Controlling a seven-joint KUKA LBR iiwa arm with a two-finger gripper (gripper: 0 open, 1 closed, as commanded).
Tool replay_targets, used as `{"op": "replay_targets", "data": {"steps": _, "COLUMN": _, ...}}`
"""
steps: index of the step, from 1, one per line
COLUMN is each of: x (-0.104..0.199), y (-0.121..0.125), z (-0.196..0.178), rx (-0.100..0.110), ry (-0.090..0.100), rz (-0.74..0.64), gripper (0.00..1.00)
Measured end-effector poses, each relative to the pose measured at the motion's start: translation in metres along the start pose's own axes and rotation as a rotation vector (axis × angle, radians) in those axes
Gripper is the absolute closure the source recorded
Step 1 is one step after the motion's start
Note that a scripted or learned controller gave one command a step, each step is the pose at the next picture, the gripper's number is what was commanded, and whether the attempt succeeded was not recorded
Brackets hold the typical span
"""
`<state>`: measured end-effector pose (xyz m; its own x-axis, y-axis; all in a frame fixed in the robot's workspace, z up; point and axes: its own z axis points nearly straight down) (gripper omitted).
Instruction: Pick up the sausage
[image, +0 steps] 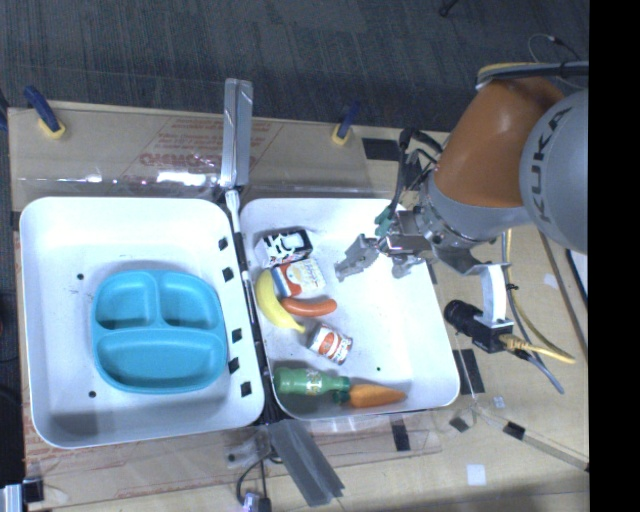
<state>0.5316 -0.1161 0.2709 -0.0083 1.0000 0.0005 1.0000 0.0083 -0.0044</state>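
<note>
Two shallow white bins sit side by side on a tan bench, with a metal divider strip standing where they meet. A blue sectioned tray (158, 332) lies in the left bin (50, 240). The right bin (400, 330) holds a cluster of toy food along its left side: a black-and-white carton (287, 243) at the top, a small white packet (301, 275) below it, a yellow banana (274, 304), a small can (330, 345), a green bottle (310, 383) and an orange carrot (376, 396) along the bottom wall.

The sausage (308, 307), reddish-orange, lies across the banana, just under the white packet, in the left-middle part of the right bin.

The grey arm with its orange band reaches in from the right. Its gripper (362, 255) hangs over the upper middle of the right bin, fingers spread apart with nothing between them. The sausage lies to the lower left of the gripper, near but clearly apart from it.
</note>
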Motion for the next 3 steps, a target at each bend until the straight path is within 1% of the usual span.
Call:
{"op": "replay_targets", "data": {"steps": 1, "x": 0.017, "y": 0.021, "z": 0.165, "rx": -0.014, "ry": -0.001, "rz": 0.105, "gripper": 0.0}}
{"op": "replay_targets", "data": {"steps": 2, "x": 0.016, "y": 0.02, "z": 0.156, "rx": -0.013, "ry": -0.004, "rz": 0.101, "gripper": 1.0}}
{"op": "replay_targets", "data": {"steps": 3, "x": 0.071, "y": 0.055, "z": 0.034, "rx": -0.003, "ry": -0.001, "rz": -0.119, "gripper": 1.0}}
